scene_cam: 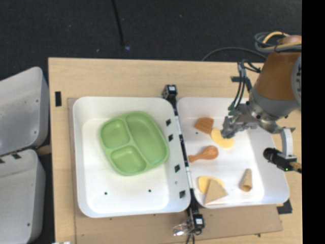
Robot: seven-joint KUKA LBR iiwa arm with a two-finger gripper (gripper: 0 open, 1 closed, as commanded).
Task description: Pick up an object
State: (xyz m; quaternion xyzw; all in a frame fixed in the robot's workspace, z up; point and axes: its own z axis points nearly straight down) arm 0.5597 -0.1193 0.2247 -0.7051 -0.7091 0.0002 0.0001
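Camera view: gripper (227, 131) low in the right bin (264, 189), at a yellow piece (224, 140).
Whether it is open or closed, I cannot tell; green tray (133, 143) fills the left bin (91, 192).

Dark floor (152, 19); wooden bench (127, 75); 2 white panels (20, 111) alongside

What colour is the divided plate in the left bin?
Light green; the divided plate shows clearly in the camera view, lying in the white left bin.
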